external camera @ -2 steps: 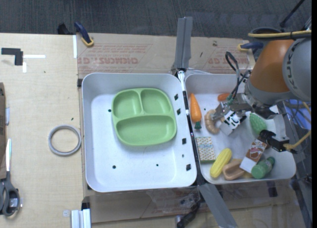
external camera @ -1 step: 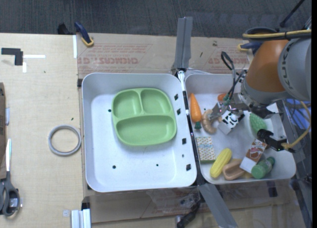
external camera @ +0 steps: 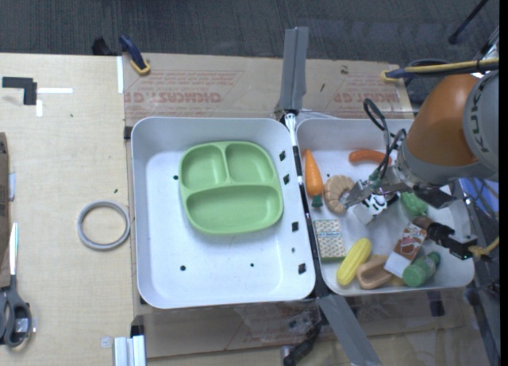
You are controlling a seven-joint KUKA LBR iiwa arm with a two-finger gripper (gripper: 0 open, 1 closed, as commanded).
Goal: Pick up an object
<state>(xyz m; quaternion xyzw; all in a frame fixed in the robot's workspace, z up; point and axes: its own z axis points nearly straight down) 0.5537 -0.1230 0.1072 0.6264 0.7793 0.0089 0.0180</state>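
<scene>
Now, stage: reach into the right bin (external camera: 329, 281), nothing lifted as far as I can judge.
Arm: enters from the right, orange band (external camera: 444, 130) over the bin's far right part.
Claw (external camera: 367, 195): low among the toys, near the bin's middle, just beside a tan shell-like piece (external camera: 340, 193) and a small black-and-white item (external camera: 375, 204).
Claw state: cannot tell whether apart or together; the tips blend with the clutter.
Candidates: carrot (external camera: 313, 172) by the left wall, orange piece (external camera: 367, 155) toward the back, corn (external camera: 354, 260) and a tan dish (external camera: 373, 275) at the front, a cracker-like square (external camera: 329, 238), green bottle (external camera: 421, 269), red packet (external camera: 410, 240).
Left bin (external camera: 159, 261): holds a green divided plate (external camera: 231, 187).
Bench (external camera: 55, 166): tape ring (external camera: 104, 224), scissors (external camera: 14, 309).
Done: approach, apparently.
Left: secure one object and raise it clear of the bin.
</scene>
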